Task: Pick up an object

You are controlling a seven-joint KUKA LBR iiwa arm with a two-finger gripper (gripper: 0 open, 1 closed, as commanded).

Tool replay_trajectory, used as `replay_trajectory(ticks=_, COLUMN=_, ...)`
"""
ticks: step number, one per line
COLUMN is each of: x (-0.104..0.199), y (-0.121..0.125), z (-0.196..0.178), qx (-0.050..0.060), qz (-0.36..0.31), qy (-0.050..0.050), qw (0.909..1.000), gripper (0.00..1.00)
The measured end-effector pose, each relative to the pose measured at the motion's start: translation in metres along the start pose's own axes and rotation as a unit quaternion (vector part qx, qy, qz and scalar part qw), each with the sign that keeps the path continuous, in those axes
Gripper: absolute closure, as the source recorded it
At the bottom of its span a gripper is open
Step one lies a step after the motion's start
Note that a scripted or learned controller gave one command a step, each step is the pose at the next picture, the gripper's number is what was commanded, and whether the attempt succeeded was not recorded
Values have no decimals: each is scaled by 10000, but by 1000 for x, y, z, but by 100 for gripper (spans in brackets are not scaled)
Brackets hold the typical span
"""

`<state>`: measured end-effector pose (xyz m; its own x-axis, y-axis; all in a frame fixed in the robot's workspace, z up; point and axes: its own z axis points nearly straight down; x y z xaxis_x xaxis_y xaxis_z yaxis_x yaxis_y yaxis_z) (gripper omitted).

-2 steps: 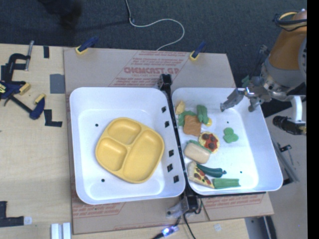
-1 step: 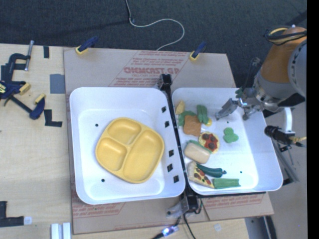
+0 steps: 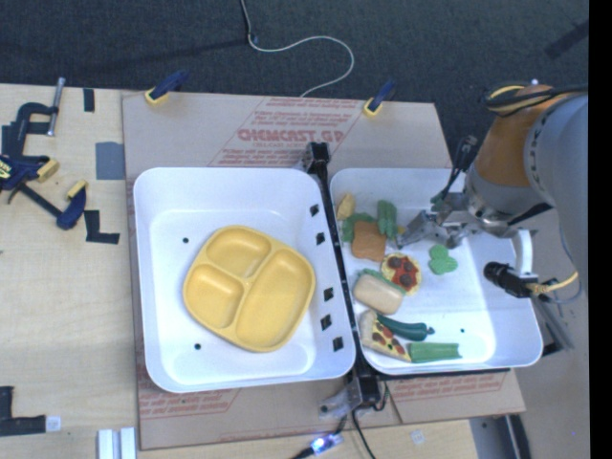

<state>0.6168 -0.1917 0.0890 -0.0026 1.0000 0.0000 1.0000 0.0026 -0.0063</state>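
Observation:
The right white bin (image 3: 507, 338) holds several toy foods: an orange-brown piece (image 3: 369, 241), green pieces (image 3: 385, 217), a small pizza-like round (image 3: 402, 272), a tan bread roll (image 3: 379, 294), a green broccoli-like piece (image 3: 442, 259), a dark green pepper (image 3: 409, 329), a pizza slice (image 3: 382, 338) and a green bean pod (image 3: 435, 352). My gripper (image 3: 419, 229) hangs low over the bin's upper middle, just right of the green and orange pieces and above the pizza round. Nothing shows between its fingers.
The left white bin (image 3: 158, 256) holds a yellow divided plate (image 3: 249, 287). Both bins rest on a cardboard sheet (image 3: 277, 132) held by clamps. More clamps (image 3: 29, 165) lie at the far left of the bench. A cable (image 3: 287, 41) runs along the back.

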Motion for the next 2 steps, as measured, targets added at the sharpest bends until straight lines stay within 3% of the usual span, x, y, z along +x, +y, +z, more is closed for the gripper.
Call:
replay_trajectory(ticks=1, x=0, y=0, z=4, qx=-23, qz=1, qy=-9, qw=10000, gripper=0)
replay_trajectory(ticks=2, x=2, y=1, z=-7, qx=-37, qz=-3, qy=-2, qw=10000, gripper=100)
